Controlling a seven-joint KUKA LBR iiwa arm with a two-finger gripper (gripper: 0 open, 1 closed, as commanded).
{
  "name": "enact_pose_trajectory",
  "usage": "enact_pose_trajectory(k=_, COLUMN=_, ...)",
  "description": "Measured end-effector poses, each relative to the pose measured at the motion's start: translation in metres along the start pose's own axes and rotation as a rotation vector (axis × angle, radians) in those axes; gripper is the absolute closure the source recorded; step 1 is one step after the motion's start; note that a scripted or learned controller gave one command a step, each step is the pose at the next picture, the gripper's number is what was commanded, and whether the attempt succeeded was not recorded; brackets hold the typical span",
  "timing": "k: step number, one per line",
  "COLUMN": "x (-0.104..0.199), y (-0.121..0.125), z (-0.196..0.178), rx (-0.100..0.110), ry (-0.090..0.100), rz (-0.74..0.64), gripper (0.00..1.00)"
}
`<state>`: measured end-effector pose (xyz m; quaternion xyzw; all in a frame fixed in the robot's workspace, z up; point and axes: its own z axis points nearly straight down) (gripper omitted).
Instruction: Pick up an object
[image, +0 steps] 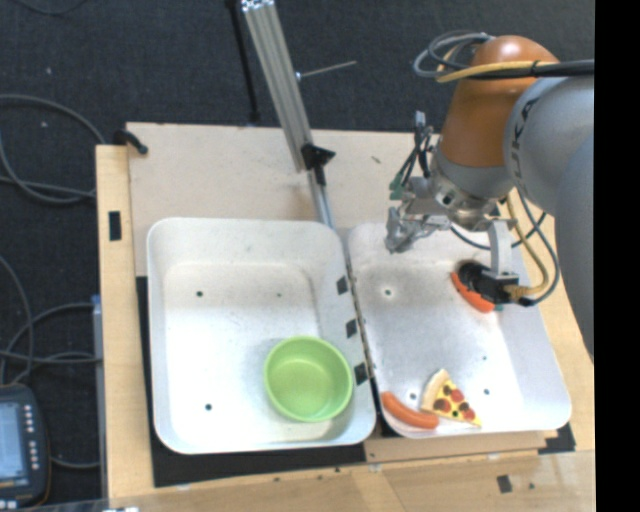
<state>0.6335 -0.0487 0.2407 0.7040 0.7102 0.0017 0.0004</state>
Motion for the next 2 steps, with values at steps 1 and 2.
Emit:
enact_pose_trajectory(k=1, x=0.045, y=0.019, z=0.002, rx=0.0, ry=-0.001, rz=0.001, gripper=1.0)
enact_pose_trajectory(k=2, x=0.096, y=0.025, z=-0.01, rx=0.001, ry=0.0, rz=0.001, gripper=1.0)
